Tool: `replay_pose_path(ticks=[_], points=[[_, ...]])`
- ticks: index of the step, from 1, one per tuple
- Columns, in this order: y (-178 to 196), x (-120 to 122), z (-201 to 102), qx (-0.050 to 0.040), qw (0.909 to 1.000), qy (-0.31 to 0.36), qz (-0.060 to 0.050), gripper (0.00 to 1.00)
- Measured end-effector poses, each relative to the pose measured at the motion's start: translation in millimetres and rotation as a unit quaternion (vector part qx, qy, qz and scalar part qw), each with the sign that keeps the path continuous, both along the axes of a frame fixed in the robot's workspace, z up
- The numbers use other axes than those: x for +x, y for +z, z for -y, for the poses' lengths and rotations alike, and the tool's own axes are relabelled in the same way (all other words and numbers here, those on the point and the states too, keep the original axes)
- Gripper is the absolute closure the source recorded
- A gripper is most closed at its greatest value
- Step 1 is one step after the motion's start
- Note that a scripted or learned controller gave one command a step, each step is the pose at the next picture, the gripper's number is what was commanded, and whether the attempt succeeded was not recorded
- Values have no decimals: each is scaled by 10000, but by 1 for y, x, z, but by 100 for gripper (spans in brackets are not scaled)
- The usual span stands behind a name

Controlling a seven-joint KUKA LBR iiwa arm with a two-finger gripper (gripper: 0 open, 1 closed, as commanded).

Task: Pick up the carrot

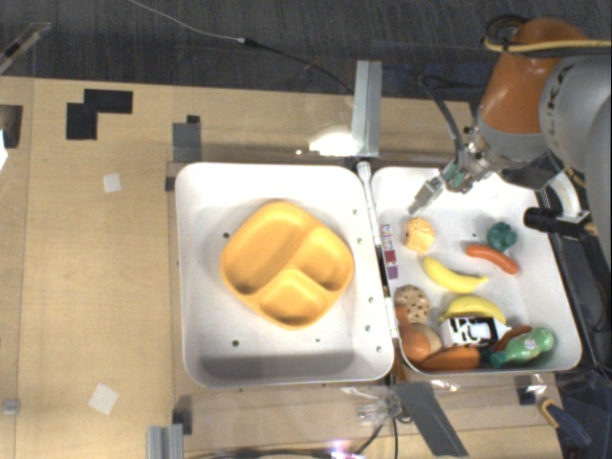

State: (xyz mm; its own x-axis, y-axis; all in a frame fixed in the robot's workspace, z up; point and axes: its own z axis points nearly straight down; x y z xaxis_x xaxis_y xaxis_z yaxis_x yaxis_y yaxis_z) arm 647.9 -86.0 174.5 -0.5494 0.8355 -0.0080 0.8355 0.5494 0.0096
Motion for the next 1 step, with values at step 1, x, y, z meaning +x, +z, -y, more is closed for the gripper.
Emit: replay_pose_path(ticks=[1], points=[[-86, -8, 7, -11, 9979, 651, -8, 0]])
